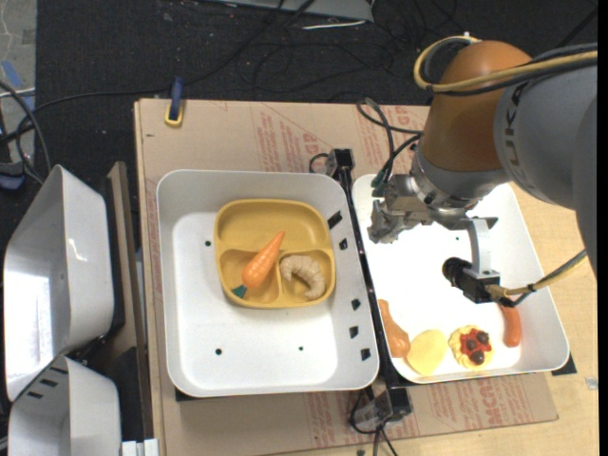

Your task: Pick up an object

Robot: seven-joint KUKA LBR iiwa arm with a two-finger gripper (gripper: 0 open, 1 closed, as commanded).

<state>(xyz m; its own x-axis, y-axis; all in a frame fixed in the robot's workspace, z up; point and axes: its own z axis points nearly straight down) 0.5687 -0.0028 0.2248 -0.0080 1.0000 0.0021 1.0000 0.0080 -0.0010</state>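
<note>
End effector [391,218] hangs over right bin's [541,331] upper-left corner.

So the bench [285,122] has two bins side by side. The left bin [190,331] has a divided plate [233,226] sitting toward its back half. On that plate, a carrot [263,259] lies tilted across the divider, and a shrimp [306,274] sits in the compartment just right of it. The right bin [541,340] has its stuff lined up along the front edge: a drumstick-looking piece [392,327] at the left by the wall, then a round chip thing [427,351], then a little pizza [472,345] touching it, and a sausage [513,325] furthest right. The arm [532,122] comes in from the right, over the back of the right bin.
</note>
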